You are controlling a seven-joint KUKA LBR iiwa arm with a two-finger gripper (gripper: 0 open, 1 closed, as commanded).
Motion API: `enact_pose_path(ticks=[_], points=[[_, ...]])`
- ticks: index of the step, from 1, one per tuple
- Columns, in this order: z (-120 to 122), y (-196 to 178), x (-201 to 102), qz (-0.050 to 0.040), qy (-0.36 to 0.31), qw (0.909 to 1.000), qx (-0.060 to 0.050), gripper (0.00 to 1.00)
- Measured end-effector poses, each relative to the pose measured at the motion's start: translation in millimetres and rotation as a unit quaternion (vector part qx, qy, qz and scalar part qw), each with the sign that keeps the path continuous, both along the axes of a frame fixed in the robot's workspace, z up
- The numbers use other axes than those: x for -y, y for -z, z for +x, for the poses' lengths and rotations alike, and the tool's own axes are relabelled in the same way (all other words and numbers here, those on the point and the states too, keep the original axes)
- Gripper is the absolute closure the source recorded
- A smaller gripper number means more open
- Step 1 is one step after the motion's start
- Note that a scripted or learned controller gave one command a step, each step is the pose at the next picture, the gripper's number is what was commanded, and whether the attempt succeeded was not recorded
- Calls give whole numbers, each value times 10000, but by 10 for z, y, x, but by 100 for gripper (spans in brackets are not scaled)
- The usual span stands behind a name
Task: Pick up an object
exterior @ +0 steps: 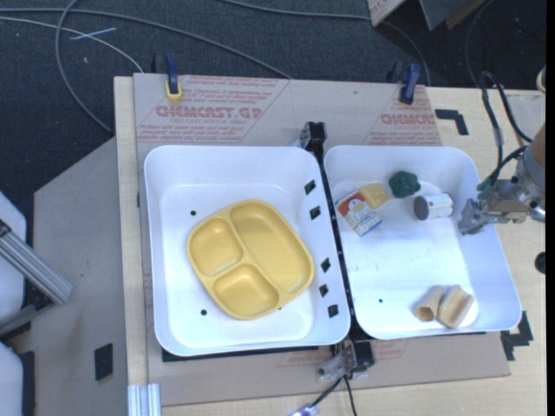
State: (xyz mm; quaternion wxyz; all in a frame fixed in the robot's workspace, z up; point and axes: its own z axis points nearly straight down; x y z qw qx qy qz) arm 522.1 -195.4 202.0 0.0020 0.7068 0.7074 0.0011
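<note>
The metal gripper point(473, 218) is hovering at the right bin's point(494, 271) right wall, holding nothing; whether its fingers are open I cannot tell. A smooth white cylinder point(432, 205) is lying just left of the gripper.

In the right bin point(486, 258): green lump point(404, 183) at twelve o'clock, small carton point(359, 214) at ten, tan rolls point(445, 305) at five.

Bench top point(217, 102) is a tan board with red print, held by two blue clamps point(173, 78) at the far edge. Directly on it: left white bin point(165, 232) and right white bin point(490, 276), side by side, touching.
</note>
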Motion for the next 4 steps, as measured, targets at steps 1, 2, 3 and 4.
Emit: enact_pose_path(ticks=[1,2,3,4], points=[[9,-525,2,-2,-2,10000,-2,100],[-79,-567,-491,22,-21,10000,-29,100],[-132,-504,-1114,19,-18,10000,-35,100],[-84,-384,-1605,18,-19,10000,-38,100]])
